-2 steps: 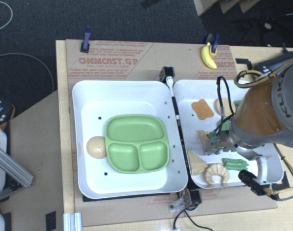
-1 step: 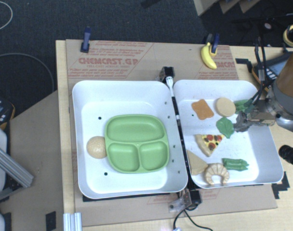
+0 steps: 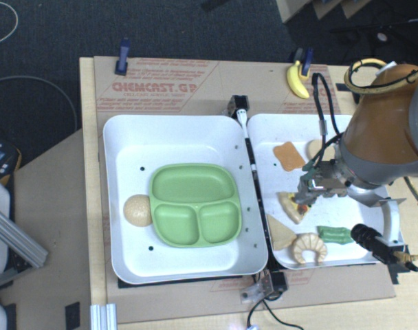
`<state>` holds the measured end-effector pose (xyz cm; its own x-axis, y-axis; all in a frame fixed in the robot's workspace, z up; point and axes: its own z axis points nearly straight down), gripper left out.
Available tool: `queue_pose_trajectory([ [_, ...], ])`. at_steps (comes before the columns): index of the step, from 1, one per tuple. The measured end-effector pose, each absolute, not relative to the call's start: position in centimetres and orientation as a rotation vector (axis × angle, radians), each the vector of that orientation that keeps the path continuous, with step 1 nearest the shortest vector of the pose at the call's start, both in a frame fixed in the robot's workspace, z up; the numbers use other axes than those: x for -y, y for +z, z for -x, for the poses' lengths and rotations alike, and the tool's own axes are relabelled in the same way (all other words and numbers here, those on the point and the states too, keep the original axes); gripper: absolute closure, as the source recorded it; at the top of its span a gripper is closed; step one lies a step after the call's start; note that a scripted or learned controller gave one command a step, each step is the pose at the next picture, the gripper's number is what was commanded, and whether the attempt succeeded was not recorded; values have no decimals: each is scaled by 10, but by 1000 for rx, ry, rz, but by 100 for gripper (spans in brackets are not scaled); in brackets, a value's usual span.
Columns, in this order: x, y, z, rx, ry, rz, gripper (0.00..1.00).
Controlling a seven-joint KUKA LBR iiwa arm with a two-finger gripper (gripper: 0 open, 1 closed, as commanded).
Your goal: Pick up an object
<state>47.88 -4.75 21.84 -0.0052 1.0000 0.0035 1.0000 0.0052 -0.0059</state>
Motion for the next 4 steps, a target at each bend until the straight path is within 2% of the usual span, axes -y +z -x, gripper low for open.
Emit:
queue_pose_trajectory([
  [1,10,182,-478,2220,4,2214,100],
  [2,21,185,-563,2229,-6,2224,100],
  [3,-63,243,-533,2232,-9,2213,100],
  [4,-43,445,-498,2232,-27,2229,100],
])
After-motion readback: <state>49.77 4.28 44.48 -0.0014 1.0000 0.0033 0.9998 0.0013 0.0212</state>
